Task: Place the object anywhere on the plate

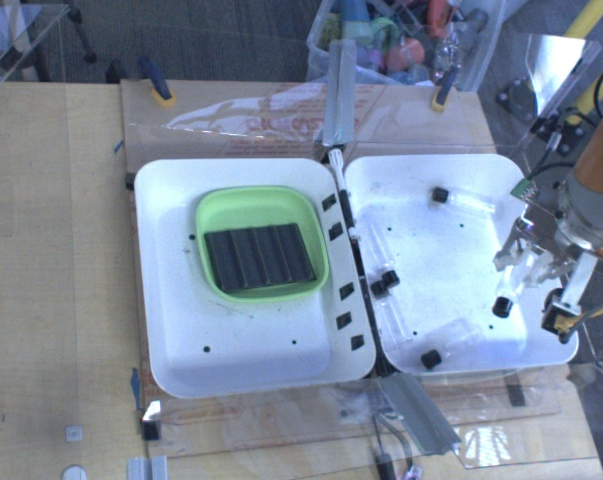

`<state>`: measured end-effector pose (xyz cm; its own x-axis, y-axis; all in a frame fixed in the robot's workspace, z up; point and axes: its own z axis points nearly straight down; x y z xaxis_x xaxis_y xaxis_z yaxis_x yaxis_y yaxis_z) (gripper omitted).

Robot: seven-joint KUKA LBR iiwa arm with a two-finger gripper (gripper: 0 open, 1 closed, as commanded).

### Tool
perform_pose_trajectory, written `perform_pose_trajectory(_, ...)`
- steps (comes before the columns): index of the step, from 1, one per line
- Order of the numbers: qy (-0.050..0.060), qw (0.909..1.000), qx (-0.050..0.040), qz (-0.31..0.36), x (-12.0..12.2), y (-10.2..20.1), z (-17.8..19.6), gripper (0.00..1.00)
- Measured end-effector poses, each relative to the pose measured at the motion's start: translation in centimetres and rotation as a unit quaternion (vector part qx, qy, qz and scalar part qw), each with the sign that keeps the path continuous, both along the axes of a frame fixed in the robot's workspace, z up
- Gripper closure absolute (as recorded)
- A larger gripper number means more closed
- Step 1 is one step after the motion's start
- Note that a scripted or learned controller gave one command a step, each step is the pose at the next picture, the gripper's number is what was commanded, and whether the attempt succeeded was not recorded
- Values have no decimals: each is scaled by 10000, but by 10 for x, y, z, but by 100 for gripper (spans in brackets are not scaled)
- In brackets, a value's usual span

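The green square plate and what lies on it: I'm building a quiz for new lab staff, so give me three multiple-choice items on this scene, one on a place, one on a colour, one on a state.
1. Which shallow white bin holds the green square plate?
A. left bin
B. right bin
C. neither

2. What colour is the ribbed rectangular object?
A. white
B. dark grey
C. orange

3. How does the ribbed object lie?
A. flat on the plate
B. on the bin floor
C. between the tool's fingers

Key: 1 A, the plate sits in the left bin. 2 B, it looks dark grey against the green. 3 A, it rests inside the plate's rim, while the tool hangs over the right bin.
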<state>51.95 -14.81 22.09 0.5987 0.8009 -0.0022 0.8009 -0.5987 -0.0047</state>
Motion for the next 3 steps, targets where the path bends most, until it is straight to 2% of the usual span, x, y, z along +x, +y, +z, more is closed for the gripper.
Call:
perform_pose_trajectory(1, -2, 10000, 0, -2, 0, 0, 0, 0)
perform_pose_trajectory(2, -19, 10000, -7, 7, 64, -47, 34, 0)
perform_pose_trajectory(3, -23, 9973, -8, 735, 143, -55, 75, 0)
